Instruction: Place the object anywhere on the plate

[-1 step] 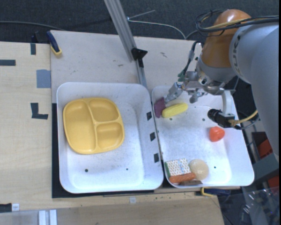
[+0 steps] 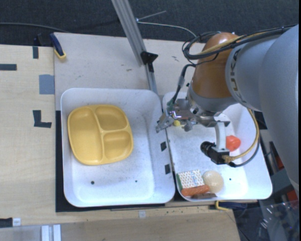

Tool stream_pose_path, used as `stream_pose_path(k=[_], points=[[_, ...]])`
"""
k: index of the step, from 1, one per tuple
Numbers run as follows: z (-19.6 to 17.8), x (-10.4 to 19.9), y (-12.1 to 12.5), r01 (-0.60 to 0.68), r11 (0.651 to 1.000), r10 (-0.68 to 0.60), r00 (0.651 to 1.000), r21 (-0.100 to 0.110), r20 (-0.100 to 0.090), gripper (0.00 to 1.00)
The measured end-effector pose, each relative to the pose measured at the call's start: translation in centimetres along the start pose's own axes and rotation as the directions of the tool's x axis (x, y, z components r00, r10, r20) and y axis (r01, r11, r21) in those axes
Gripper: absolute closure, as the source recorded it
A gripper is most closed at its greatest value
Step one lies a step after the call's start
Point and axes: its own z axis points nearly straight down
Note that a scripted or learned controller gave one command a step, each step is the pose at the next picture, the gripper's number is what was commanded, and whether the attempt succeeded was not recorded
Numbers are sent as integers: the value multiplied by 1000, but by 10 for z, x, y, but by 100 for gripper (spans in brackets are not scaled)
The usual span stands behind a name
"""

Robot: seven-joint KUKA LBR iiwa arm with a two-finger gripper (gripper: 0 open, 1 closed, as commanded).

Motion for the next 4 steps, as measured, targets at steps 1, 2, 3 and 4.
stream_pose_path(k=[1, 2, 3, 4], points=[[0, 2, -29, -6, 1000, 6, 1000, 2, 3, 0], [0, 55, -56, 0, 1000, 0, 1000, 3, 1, 0], [54, 182, -2, 4, 1000, -4, 1000, 0, 1, 0], [38, 155, 14, -6, 1000, 6, 1000, -2, 3, 0]])
